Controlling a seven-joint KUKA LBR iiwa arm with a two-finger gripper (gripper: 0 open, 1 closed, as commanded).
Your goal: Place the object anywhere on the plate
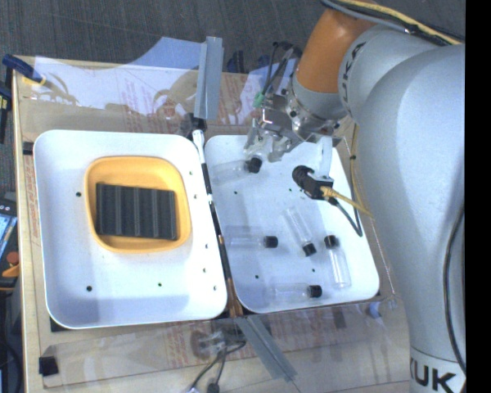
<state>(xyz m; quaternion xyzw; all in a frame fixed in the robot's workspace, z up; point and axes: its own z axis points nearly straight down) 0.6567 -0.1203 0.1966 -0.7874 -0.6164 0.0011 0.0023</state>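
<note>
Object: small clear vials with black caps [297, 229], lying scattered in the right bin [360, 260]; one more vial [233, 169] lies at that bin's far left corner, just under the end effector.
Plate: yellow plate [137, 173] with rounded corners, in the left bin [57, 244], well apart from the right bin's vials; a dark ribbed rectangular insert [138, 211] sits in its middle.
Progress: by my reading, nothing is placed yet; no vial lies on the plate, so pick, carry and release are all left.
End effector: the end effector [270, 142] hangs low over the right bin's far edge; whether it is apart or together I cannot tell, and no vial is seen clamped.
Materials: vials look like glassy, smooth cylinders likely to roll; bins are matte white plastic, shallow, with small holes.
Bench: the bench [106, 97] looks like pale wood, with papers at its far side.
</note>
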